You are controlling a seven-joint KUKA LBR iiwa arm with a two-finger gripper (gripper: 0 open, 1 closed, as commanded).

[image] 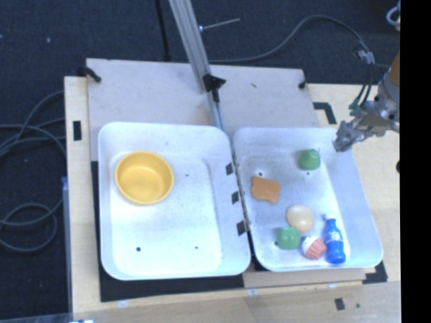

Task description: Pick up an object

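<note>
Can't tell how the gripper [343,142] jaws stand, way too small. It hangs over the right bin's [350,180] far rim, nothing grabbed. Green ball [310,159] sits nearby, so probably approach stage; next it needs to drop over that.

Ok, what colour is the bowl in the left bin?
Yellow. The bowl shows plainly in the camera view, near the left bin's upper left.

- Two bins sit side by side on the table [283,301].
- Left bin [168,247]: a bowl [144,177] near its left wall.
- Right bin [350,200]: a ball [309,159] at the back, a flat piece [265,189] left of centre.
- Front: an egg [300,217], a second ball [288,237], a bottle [333,241], perhaps a cupcake [313,247] between them.
</note>
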